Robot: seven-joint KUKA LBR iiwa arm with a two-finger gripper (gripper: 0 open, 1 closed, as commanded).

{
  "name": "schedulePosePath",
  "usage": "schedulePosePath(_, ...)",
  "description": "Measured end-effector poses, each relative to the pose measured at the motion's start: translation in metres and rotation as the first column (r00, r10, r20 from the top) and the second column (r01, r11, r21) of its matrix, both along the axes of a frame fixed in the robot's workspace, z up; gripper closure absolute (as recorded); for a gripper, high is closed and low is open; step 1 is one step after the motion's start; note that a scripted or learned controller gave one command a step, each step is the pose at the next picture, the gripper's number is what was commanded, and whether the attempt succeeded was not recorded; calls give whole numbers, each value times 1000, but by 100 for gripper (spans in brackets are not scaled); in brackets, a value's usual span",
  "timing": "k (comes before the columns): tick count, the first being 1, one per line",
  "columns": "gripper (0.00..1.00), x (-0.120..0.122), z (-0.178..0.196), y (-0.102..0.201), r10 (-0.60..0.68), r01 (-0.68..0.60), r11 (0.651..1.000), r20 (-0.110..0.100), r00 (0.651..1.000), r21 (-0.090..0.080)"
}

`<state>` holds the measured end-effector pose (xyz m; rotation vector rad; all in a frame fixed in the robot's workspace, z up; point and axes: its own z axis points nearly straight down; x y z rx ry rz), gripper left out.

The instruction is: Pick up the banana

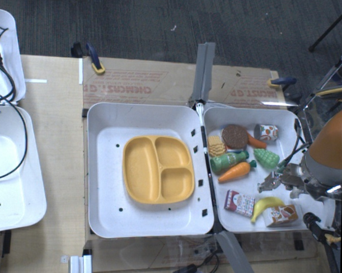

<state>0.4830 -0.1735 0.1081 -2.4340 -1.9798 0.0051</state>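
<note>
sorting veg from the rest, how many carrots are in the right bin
2. One carrot lies mid-bin, just below the green bottle. A smaller carrot sits near the top, between the brown cookie and the small can. The arm covers the bin's right edge, so another could be hidden.

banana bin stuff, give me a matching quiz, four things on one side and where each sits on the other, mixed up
Things:
1. banana
2. yellow tray
3. brown cookie
4. large carrot

Places:
A. left bin, centre
B. right bin, near edge, between two small cartons
C. right bin, middle, just below the green bottle
D. right bin, far side, beside the waffle

Pairs: 1-B, 2-A, 3-D, 4-C
</note>
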Motion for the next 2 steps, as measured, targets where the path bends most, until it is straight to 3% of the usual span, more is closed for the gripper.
schedulePosePath(1,0,-6,-17,32,37,-37,999,1,999,-1)
schedulePosePath(2,0,-6,-17,32,37,-37,999,2,999,-1)
